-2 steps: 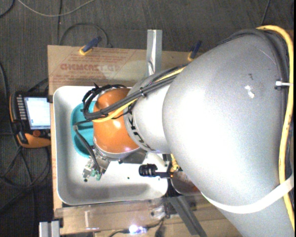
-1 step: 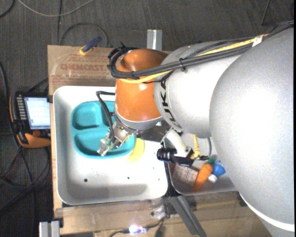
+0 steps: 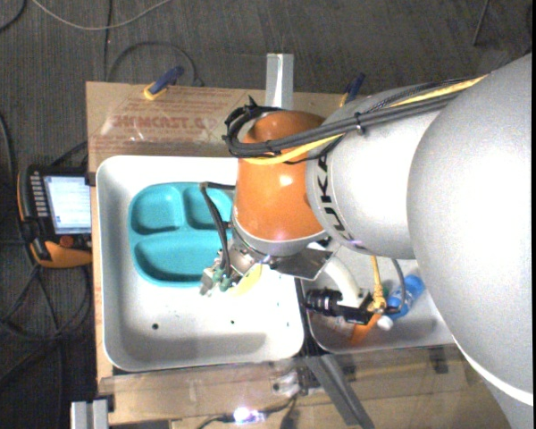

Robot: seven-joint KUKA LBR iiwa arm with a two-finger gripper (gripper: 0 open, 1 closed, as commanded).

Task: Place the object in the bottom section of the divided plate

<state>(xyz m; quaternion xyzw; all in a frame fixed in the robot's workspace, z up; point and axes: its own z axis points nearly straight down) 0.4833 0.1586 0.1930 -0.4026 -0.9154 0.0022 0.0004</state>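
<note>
A teal divided plate [image 3: 165, 259] lies in the upper left part of the left white bin [image 3: 170, 333]. Its two small sections are at the top and its long section is at the bottom. My gripper [image 3: 217, 281] hangs low over the plate's lower right rim, at the right end of the long section. A small yellow object [image 3: 251, 278] shows just to the gripper's right, partly under the wrist. Whether it is held or lying on the bin floor is not visible. The orange wrist band [image 3: 272, 190] hides the plate's right edge.
The grey arm covers most of the right bin [image 3: 420, 331]. In that bin a blue object [image 3: 412, 290] and an orange object [image 3: 363, 330] peek out below the arm. A handheld control unit [image 3: 59, 211] sits left of the bench.
</note>
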